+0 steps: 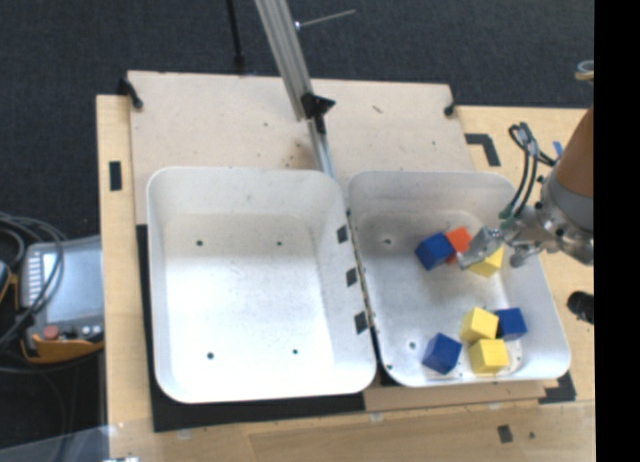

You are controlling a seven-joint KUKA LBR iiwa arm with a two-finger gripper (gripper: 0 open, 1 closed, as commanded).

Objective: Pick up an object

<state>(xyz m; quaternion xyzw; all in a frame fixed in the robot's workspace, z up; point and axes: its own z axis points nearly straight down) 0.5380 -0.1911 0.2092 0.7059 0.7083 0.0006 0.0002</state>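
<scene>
The table (250,120) carries two white bins; the left bin (250,280) sits at centre-left, the right bin (400,290) at centre-right holds all the blocks. The gripper (492,246) is low over a yellow block (488,264) beside an orange block (458,240) and blue block (433,251); whether it is spread or pinching cannot be told. Judged step: the grasp attempt. Next calls for a confirmed hold, then a lift.

blue cube (433,251) touching orange cube (458,240), yellow cube (488,262) sitting beside, four more cubes clustering near front
</scene>
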